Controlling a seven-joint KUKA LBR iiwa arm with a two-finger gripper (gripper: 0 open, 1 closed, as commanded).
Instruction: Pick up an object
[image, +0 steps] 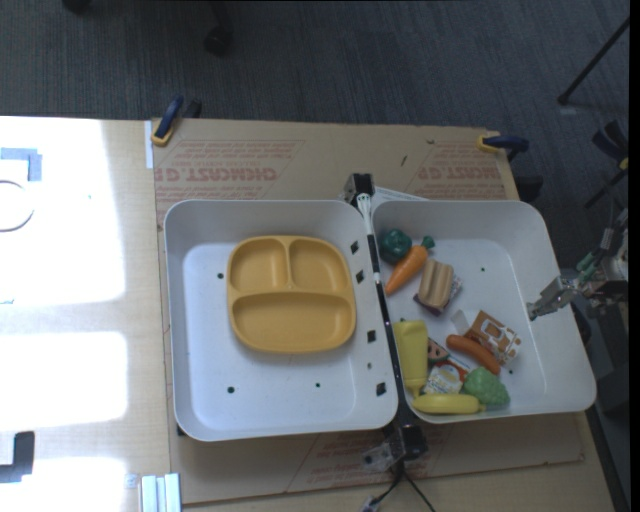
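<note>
Poised at the right bin's (560, 300) outer rim, gripper (545, 303) state impossible to tell; nearby toy sausage (472, 352) likely light, rigid, slick, best pinched mid-length.

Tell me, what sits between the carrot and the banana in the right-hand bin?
In the camera view, a yellow block lies between the carrot and the banana.

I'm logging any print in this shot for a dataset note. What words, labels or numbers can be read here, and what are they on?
Red print, two patches, on the cardboard sheet under the bins: it appears upside down and mirrored, too blurred to read for certain.
Small packets in the right bin: printing too small to read.
Yellow divided plate in the left bin: no text visible.
</note>
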